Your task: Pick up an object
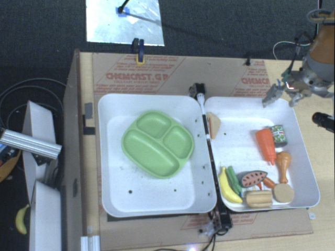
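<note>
My gripper [283, 97] hangs above the far right corner of the right bin [235, 114], open, with nothing between its fingers. Below it in that bin lie an orange carrot [266, 144], a small green can [279, 134] and a tan chicken drumstick [283, 164]. Along the bin's near edge sit a yellow banana [228, 186], a green pepper [234, 175], a slice of watermelon [253, 178], a hot dog bun [258, 197] and a round cracker [283, 193]. A wedge of bread [213, 123] leans against the bin's left wall.
The left bin [112, 187] holds a green divided plate [158, 143]. A clamp [199, 91] sits at the far end of the seam between the bins. Cardboard [157, 72] lies under both bins.
</note>
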{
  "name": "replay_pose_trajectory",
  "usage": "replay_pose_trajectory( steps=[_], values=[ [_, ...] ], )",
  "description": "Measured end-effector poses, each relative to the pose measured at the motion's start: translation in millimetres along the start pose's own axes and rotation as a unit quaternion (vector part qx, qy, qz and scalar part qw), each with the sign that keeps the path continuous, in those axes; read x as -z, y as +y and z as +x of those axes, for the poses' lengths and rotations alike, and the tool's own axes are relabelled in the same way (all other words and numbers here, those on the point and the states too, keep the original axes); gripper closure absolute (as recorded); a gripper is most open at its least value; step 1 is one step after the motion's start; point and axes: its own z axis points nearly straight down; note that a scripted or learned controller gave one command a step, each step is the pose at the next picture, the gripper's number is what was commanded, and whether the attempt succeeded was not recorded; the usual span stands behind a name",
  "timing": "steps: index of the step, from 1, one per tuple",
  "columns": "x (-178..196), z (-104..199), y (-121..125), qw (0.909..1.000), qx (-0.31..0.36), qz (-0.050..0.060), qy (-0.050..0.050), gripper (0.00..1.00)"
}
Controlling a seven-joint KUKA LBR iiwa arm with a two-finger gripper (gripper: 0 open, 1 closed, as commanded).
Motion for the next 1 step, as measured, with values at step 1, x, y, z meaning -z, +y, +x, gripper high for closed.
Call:
replay_pose_trajectory(
  steps=[1],
  values=[
    [-132.1, -9.8, -29.8, 1.0000, -0.002, 0.004, 0.001, 0.00]
  ],
)
